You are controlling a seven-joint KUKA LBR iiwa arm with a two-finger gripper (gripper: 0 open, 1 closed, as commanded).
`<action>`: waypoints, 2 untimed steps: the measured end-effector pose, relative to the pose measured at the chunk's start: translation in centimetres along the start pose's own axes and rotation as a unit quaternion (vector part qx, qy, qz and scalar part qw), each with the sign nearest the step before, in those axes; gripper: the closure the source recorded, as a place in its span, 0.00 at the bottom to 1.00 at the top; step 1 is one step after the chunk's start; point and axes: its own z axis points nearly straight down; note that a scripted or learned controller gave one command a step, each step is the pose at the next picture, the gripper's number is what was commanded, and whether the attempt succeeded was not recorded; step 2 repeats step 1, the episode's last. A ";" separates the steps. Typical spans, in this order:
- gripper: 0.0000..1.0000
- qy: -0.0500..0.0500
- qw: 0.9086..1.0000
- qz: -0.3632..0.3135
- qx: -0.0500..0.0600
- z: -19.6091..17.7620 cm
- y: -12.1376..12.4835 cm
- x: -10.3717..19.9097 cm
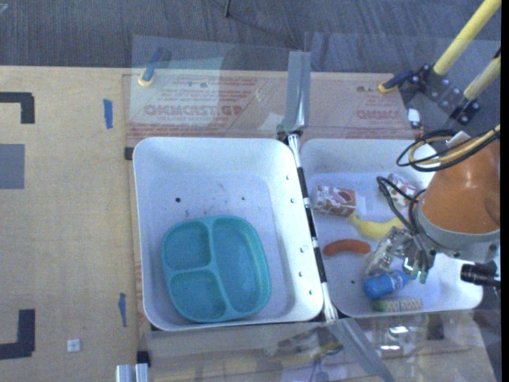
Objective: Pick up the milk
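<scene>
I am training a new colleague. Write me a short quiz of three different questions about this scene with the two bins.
1. True or false: the teal plate lies in the right bin.
2. Which lies nearest the milk carton? A) banana B) blue bottle C) plate
3. What does the gripper hover over?

Key:
1. False; it lies in the left bin.
2. A
3. The blue bottle, not the milk carton.
</scene>
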 end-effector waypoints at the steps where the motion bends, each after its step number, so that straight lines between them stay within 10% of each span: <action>1: 1.00 0.002 0.993 0.119 0.002 -9.5 8.8 -2.4; 2: 1.00 0.002 0.993 0.119 0.002 -9.5 8.8 -2.4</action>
